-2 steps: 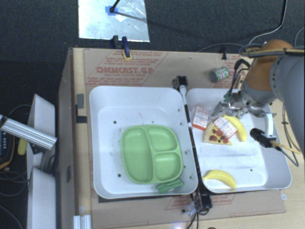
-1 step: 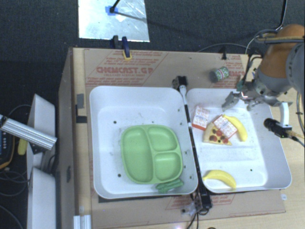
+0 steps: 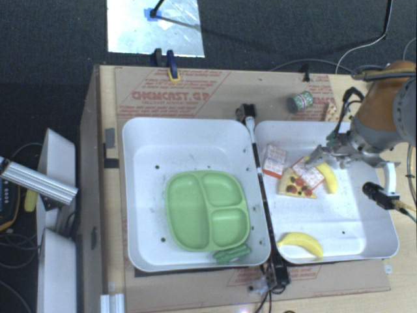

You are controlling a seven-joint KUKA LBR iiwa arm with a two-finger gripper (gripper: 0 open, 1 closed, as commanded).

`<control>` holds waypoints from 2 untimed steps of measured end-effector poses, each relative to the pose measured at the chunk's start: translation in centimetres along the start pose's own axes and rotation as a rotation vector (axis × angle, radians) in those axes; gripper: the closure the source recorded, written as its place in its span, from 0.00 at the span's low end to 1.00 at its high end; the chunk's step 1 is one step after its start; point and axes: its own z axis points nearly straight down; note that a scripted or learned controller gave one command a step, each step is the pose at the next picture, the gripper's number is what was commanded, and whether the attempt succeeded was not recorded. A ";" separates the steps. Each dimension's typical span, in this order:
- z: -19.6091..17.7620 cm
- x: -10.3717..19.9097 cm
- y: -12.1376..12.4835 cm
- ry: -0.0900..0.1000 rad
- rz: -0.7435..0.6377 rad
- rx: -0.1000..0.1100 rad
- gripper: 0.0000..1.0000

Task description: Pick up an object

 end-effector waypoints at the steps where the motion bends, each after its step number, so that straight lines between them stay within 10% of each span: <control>1: -1.9 -0.2 -1.3 0.000 0.000 0.006 0.00; 2: 0.4 -0.6 -2.0 0.004 -0.001 -0.004 0.00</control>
